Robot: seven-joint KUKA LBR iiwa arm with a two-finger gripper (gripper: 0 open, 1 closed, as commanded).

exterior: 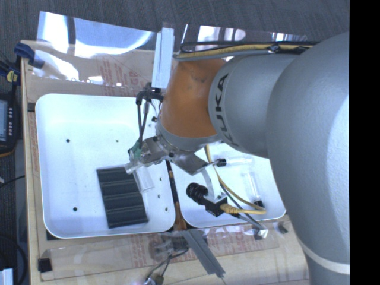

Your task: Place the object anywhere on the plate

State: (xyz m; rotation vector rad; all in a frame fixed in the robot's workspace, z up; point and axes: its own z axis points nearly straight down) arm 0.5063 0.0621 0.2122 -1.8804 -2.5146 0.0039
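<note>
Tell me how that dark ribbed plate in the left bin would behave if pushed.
The dark ribbed plate lies flat, so it would likely slide, not roll or tip. Its straight ridges suggest it is stiff. The smooth left bin probably offers little grip.

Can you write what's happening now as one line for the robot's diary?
arm: over both bins | gripper: at dark ribbed plate's upper right corner | left bin: holds plate

We see two bins side by side on the table (35, 242). Left bin (65, 159) holds a ribbed plate (122, 198), lying just below-left of the jaws. Right bin (261, 209) sits to the jaws' right, w/ the arm (267, 100) over it.
</note>
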